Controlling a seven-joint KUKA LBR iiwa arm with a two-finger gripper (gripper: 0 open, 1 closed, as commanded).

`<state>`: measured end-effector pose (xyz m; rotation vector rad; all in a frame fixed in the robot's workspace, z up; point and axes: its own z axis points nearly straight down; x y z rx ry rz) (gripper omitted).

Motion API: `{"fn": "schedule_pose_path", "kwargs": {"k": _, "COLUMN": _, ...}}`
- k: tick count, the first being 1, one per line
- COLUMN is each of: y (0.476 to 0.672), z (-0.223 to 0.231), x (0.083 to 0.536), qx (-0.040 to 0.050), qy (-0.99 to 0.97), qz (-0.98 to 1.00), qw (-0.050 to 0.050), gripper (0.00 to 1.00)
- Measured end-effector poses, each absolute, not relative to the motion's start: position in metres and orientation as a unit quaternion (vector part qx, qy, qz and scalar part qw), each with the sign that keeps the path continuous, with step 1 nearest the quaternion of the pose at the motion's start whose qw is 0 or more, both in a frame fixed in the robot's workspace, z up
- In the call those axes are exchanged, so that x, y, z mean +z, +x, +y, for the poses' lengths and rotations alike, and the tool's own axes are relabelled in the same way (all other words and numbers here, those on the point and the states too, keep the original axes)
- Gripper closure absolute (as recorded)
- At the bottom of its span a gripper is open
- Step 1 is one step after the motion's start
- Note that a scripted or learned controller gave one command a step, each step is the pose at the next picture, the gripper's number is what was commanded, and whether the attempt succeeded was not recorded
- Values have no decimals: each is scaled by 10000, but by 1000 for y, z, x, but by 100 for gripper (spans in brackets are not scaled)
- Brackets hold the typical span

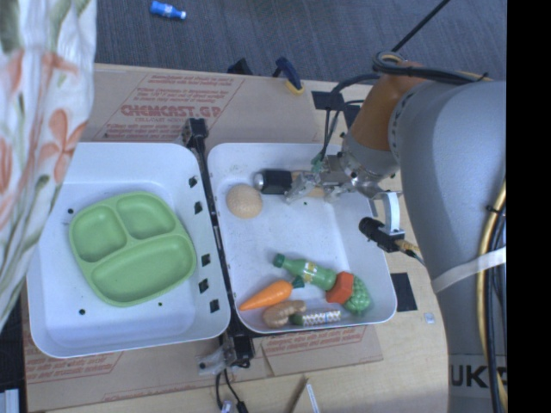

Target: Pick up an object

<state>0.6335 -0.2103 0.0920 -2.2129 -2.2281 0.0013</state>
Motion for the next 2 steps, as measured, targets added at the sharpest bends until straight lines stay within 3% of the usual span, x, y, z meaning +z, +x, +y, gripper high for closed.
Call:
{"fn": "schedule_pose_path", "kwargs": {"k": 1, "y": 654, "z": -114, "x": 90, "qx": 42, "qy": -7045, "qz": -7097, "qw": 57, "gripper": 0}}
{"fn": "schedule_pose_path", "kwargs": {"k": 2, "y": 532, "z": -114, "x": 105, "qx": 16, "qy": -7051, "qz": -7091, "qw": 23, "gripper": 0}}
